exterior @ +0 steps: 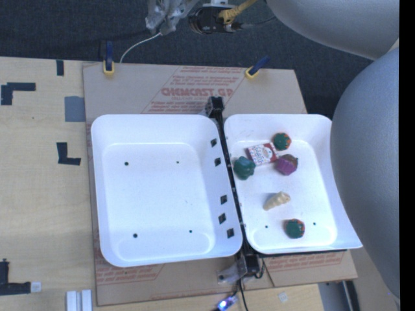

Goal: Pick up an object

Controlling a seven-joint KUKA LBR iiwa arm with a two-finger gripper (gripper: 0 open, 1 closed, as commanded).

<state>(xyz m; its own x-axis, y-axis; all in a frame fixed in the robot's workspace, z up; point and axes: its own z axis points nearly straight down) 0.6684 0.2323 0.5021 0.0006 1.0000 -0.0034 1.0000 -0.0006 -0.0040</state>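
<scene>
Two shallow white plastic bins are set side by side on a brown cardboard sheet [194,92], which lies on the pale wooden worktop [39,193]. The left bin [104,131] is seen with bare white walls and a few small dark dots on its floor. The right bin [324,125] is the one with the small things in it.

A dark green round lump [244,168] is seen by the right bin's left wall. A small red and white packet [261,154] lies just beside it. A purple round lump [286,165] lies against the packet's other side. A green and red ball [281,140] sits near the bin's far edge. A pale cream cone-shaped piece [276,201] lies near the middle of the bin. Another green and red ball [294,228] sits by the near edge.

The big grey arm [369,109] is seen along the right side. The gripper [170,8] hangs beyond the far edge of the worktop, well apart from the bins. It cannot be told how it is set. Nothing is seen held by it.
</scene>
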